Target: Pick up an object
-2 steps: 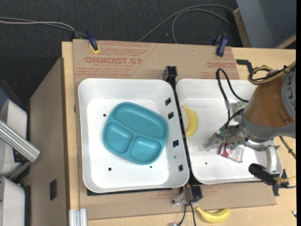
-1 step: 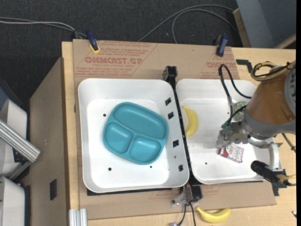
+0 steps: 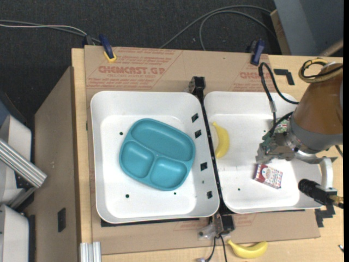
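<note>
A small red, white and blue packet (image 3: 268,176) lies flat on the floor of the right bin (image 3: 240,195), near its front. My gripper (image 3: 271,149) hangs just above and behind that packet, at the end of the grey and orange arm (image 3: 319,113) reaching in from the right. A yellow banana (image 3: 221,140) rests against the right bin's left wall. A teal divided plate (image 3: 157,153) fills the middle of the left bin (image 3: 103,146).
A second banana (image 3: 248,249) lies outside the bins on the cardboard at the front edge. Black cables (image 3: 267,86) trail over the bench behind the right bin. Clamps (image 3: 107,49) hold the cardboard's back corners.
</note>
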You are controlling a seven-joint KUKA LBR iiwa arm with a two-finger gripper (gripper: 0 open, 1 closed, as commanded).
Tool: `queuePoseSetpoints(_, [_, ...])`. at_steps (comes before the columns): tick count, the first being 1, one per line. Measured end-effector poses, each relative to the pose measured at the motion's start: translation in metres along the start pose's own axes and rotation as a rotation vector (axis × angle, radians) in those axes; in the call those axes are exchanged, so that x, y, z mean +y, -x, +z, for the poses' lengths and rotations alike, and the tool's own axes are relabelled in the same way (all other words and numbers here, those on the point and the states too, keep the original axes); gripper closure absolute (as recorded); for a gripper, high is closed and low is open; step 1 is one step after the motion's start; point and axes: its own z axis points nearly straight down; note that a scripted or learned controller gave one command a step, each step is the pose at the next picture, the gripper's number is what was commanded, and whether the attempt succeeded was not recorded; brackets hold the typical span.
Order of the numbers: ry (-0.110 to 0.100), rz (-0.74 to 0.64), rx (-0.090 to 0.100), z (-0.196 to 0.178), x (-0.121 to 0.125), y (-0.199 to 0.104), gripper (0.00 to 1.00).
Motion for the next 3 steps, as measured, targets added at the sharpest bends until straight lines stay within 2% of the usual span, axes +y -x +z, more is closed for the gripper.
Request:
queuePoseSetpoints(1, [0.001, 0.000, -0.001, -0.046, 0.009, 0.001, 1.00])
queuePoseSetpoints(2, [-0.001, 0.000, 0.000, -0.065, 0.010, 0.000, 1.00])
queuePoseSetpoints(3, [-0.002, -0.005, 0.003, -0.074, 0.024, -0.055, 1.00])
